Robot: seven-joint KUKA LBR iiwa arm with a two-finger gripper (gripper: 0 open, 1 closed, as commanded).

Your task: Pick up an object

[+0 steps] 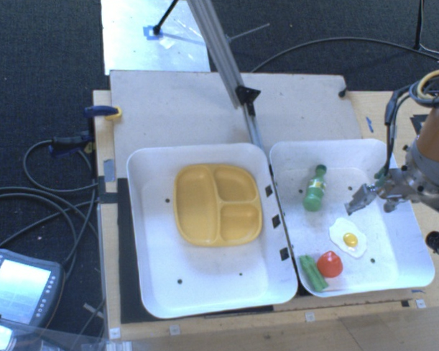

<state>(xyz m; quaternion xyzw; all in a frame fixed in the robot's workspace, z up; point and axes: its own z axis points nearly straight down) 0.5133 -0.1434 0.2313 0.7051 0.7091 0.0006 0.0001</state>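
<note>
The gripper [373, 199] hung over the right bin [417, 272], upper-right part, w/ the arm coming in from the right edge; its fingers looked spread apart w/ nothing between them, one tip pointing down-left toward the bin floor, the other off to the right. Just below-left of the tip lay a toy fried egg [349, 238], white w/ yellow yolk, flat on the bin floor, near the gripper but not touching. Left of the gripper, a green bottle [315, 189] lay on its side near the bin's left wall, cap end pointing up in the view. Further down, near the front-left corner of the same bin, sat a red tomato-like piece [329, 264] w/ a green stick-shaped veg [313, 272] just beside it on the left, approx touching. Across the divider, the left bin [155, 281] held a yellow sectioned plate [218, 205], 3 compartments, roughly centered, well apart from the gripper. Both bins sat on a light bench [174, 108].
</note>
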